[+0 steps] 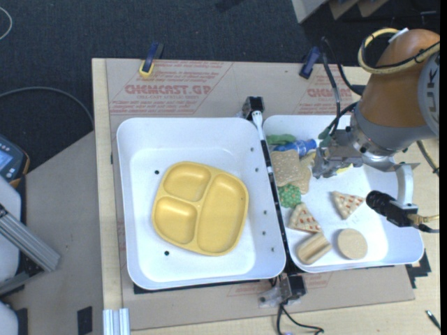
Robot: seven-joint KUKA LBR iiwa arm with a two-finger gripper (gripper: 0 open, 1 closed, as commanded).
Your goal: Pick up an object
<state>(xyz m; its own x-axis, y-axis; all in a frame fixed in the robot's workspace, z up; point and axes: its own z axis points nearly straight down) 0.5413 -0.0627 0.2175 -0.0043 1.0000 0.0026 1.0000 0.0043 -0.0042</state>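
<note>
The right bin (391, 253) holds several toy foods: a tan bread slice (288, 169), a green leafy piece (290, 195), a waffle wedge (304, 219), a pizza wedge (346, 204), a round cracker (351, 243), a bread roll (312, 248), and a blue and green item (293, 144) at the back. My gripper (328, 162) hangs low over the bin's middle, just right of the bread slice. The wrist hides its fingertips. A yellow divided plate (200, 206) lies in the left bin (140, 145).
A black divider bar (267, 166) runs between the bins. Clamps sit at the bench's back edge, a blue and yellow one (149, 60) and a blue one (310, 61). A black cylindrical part (387, 208) of the arm overhangs the right bin's right side.
</note>
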